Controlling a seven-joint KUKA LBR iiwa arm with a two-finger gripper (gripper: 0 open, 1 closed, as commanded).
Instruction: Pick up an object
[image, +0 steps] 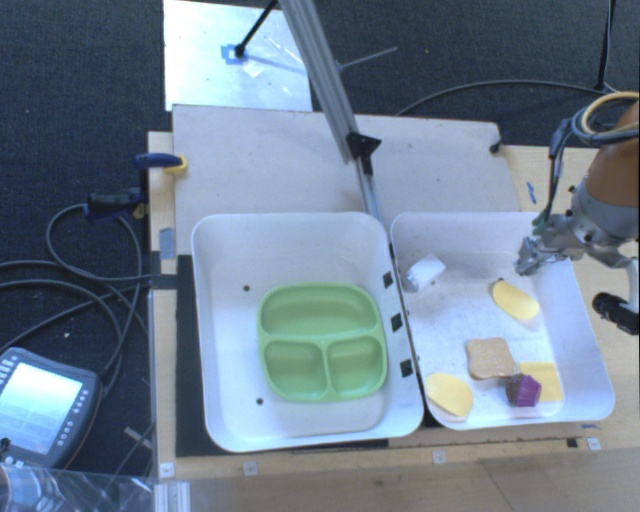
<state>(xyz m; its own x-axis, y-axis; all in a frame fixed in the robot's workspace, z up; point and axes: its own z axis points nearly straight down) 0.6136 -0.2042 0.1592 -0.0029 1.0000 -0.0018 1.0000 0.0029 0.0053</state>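
- Nearest the camera, along the right bin's (590, 370) front edge, lie a yellow oval (449, 394), a tan toast slice (489, 357), a purple block (523, 390) and a flat yellow square (547, 379); the block rests against the square and just beside the toast.
- Gripper (530, 258): it hangs over the back right part of the right bin, near its far wall. Whether it is open or shut cannot be told at this size, and nothing is seen held in it.
- Closest to the gripper is a second yellow oval (514, 299), lying flat on the bin floor just in front of it and apart from it.
- Near the right bin's back left corner lies a small white piece (426, 270), close to the divide between the bins.
- Left bin (225, 300): it holds a green tray (322, 340) with three compartments, one long at the back and two smaller in front. The tray looks like smooth plastic with rounded corners.
- Both bins are shallow, white and rounded at the corners; the right bin's floor looks lightly speckled.
- Arm (610, 190): grey with an orange band, it enters from the right, with cables looped above it.
- Bench (300, 160): pale board under the bins, with a grey pole (330, 85) slanting across its back.
- Off the bench at the left, a pendant (45, 405) with a lit screen lies among dark cables on carpet.
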